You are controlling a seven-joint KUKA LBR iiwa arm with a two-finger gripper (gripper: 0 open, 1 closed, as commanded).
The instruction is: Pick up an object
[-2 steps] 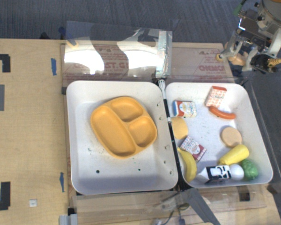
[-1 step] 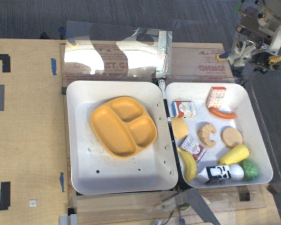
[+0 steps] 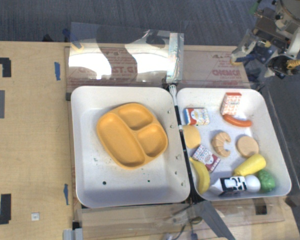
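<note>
The right bin (image 3: 275,134) holds several toy foods: a red-and-white carton (image 3: 231,104), an orange sausage (image 3: 237,120), a blue-and-red packet (image 3: 196,116), a croissant (image 3: 221,143), a round cookie (image 3: 247,145), a banana (image 3: 201,174), a yellow fruit (image 3: 250,165), a green ball (image 3: 266,180) and a black-and-white bottle (image 3: 237,184). My gripper (image 3: 252,56) hangs high at the top right, beyond the bin's far edge, apart from all of them and with nothing seen in it.
The left bin (image 3: 85,174) carries an orange divided plate (image 3: 132,134). A yellow cheese block (image 3: 191,136) and a small red packet (image 3: 206,157) lie by the wall between the bins. A shiny plastic sheet (image 3: 125,56) lies behind the left bin.
</note>
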